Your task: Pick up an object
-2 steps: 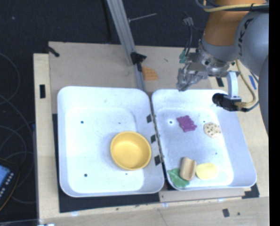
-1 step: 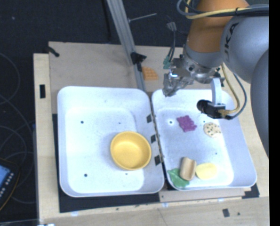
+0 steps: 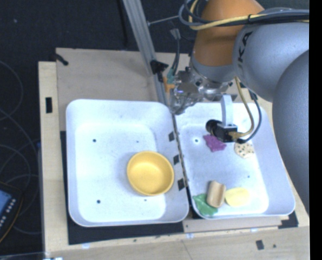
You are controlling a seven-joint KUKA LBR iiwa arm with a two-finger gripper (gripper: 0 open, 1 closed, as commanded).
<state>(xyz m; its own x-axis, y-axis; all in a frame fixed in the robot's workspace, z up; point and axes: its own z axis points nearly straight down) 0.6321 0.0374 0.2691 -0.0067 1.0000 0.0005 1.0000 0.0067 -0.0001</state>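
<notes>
Found gripper (image 3: 178, 101) low over far end of divide between bins. Could not tell how wide it stood or whether it gripped anything (metal parts blurred together). Noted purple piece (image 3: 214, 143) nearest, in right bin (image 3: 269, 167), with pale speckled block (image 3: 245, 150) just beside it. Saw tan cylinder (image 3: 215, 193), yellow lump (image 3: 237, 197) and green scrap (image 3: 202, 205) clustered at near edge. Spotted yellow bowl (image 3: 150, 173) upright in left bin (image 3: 90, 145), well apart from gripper.
</notes>
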